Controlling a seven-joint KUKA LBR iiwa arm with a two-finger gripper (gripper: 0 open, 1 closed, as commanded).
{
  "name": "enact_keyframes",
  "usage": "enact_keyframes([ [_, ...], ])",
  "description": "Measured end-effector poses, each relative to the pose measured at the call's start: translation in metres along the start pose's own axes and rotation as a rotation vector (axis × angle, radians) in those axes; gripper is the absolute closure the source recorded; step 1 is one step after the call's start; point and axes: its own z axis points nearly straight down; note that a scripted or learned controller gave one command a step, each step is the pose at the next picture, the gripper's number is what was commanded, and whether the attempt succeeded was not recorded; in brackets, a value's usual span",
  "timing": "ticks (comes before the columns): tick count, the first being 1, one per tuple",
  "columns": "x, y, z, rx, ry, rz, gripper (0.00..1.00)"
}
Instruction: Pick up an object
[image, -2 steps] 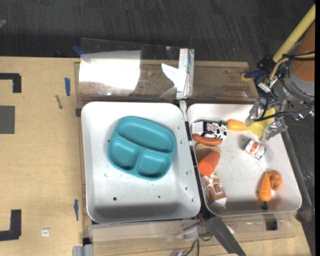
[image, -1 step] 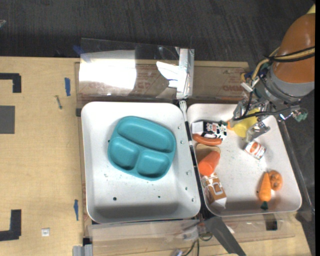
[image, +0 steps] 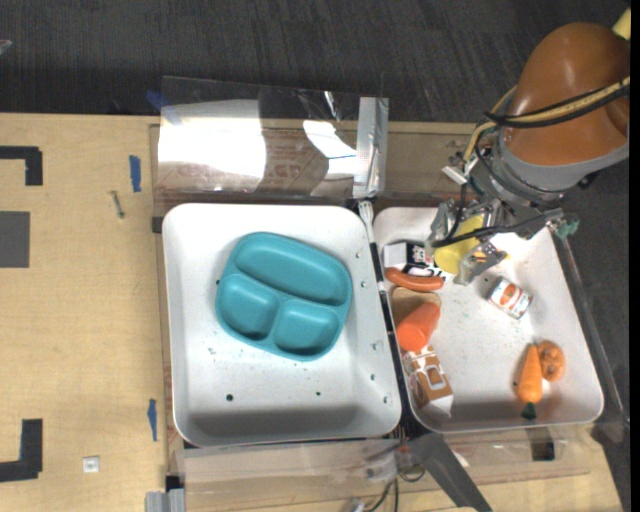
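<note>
A teal tray (image: 284, 293) is seen in the left bin (image: 190, 400). In the right bin (image: 575, 400), a yellow object (image: 455, 253) lies at eleven o'clock, directly beneath the gripper (image: 468, 238), probably its target. Grip state: cannot be told. A carrot (image: 530, 375) lies at four o'clock.

Glossy teal plastic tray (image: 283, 293) in smooth white bin (image: 190, 390); matt wooden bench (image: 75, 330)

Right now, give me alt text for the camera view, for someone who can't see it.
A grey robot arm's gripper hangs over a yellow object in the right white bin, among a toy carrot, hot dog and small can. The left white bin holds a teal divided tray.
</note>
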Motion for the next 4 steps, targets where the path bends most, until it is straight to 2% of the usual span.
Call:
enact_keyframes([
  [1, -0.029, 0.041, -0.019, 0.004, -0.007, -0.051, 1.00],
  [2, -0.032, 0.019, -0.027, 0.003, -0.005, -0.208, 1.00],
  [3, -0.078, 0.016, -0.013, 0.002, -0.005, -0.324, 1.00],
  [4, -0.016, 0.061, -0.003, 0.000, -0.001, -0.426, 1.00],
])
